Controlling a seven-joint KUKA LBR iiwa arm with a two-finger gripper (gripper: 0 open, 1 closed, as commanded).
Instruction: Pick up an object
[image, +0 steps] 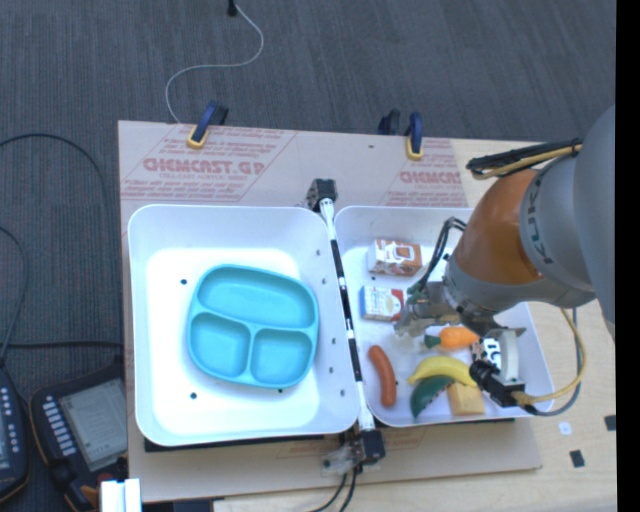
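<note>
The right bin (349, 232) holds several toy foods. Two small red-and-white packets (394, 257) (381, 301) lie at its left and back. A red sausage (382, 374) lies near the front, with a yellow banana (444, 372), a green piece (424, 396) and a tan block (464, 400) beside it. An orange carrot (459, 338) sits under the wrist. My gripper (413, 320) reaches down into this bin, just right of the nearer packet and left of the carrot. The wrist hides its tips.
The left bin (150, 300) carries a blue three-part plate (252, 326). A metal divider rail (341, 290) runs between the bins. Blue clamps (207, 122) (414, 134) hold the board's back edge. The arm's orange band (500, 235) overhangs the right bin's far side.
</note>
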